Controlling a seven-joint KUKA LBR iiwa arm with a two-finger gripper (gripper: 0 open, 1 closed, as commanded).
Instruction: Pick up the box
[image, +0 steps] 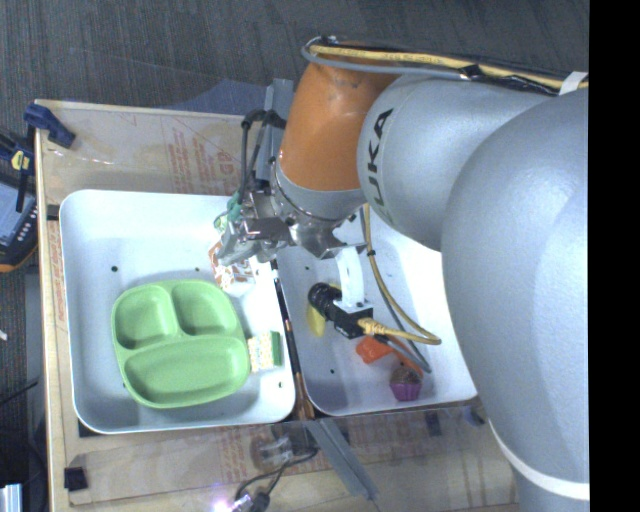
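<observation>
Small pale box (264, 351) in the left bin.
Lies flat by the bin's right wall, just beside the green tray's right edge; greenish print on top.

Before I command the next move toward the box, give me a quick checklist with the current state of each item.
1. Small pale green-printed box located, in left white bin beside green divided plate: ok.
2. Box free of the plate: cannot tell, they look touching.
3. Gripper above the box: not ok, it sits toward the bin's far side.
4. Finger state: cannot tell.
5. Box room toward bin wall: not ok, it lies close against it.
</observation>
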